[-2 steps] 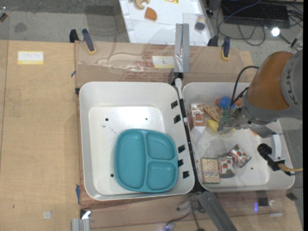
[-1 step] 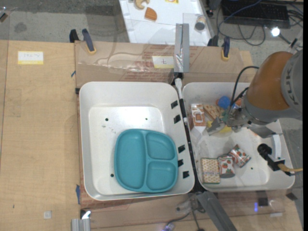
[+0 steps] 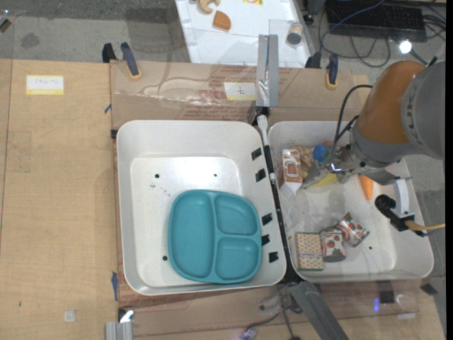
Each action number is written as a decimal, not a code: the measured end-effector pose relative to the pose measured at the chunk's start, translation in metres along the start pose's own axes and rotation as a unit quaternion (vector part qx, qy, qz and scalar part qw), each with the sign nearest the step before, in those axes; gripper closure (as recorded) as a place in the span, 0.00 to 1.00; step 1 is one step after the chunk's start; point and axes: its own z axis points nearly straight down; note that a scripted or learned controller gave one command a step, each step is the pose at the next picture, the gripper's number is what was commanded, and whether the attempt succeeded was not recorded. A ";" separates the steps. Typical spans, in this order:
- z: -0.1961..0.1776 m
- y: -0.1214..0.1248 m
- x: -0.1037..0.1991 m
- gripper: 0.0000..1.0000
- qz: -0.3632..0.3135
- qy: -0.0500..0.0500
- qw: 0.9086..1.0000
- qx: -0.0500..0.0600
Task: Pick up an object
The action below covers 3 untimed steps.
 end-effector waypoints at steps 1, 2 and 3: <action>0.001 0.040 -0.015 0.00 -0.012 0.001 1.000 0.003; 0.002 0.048 -0.069 0.00 0.026 0.006 1.000 0.015; -0.007 0.048 -0.068 1.00 0.025 0.004 1.000 0.017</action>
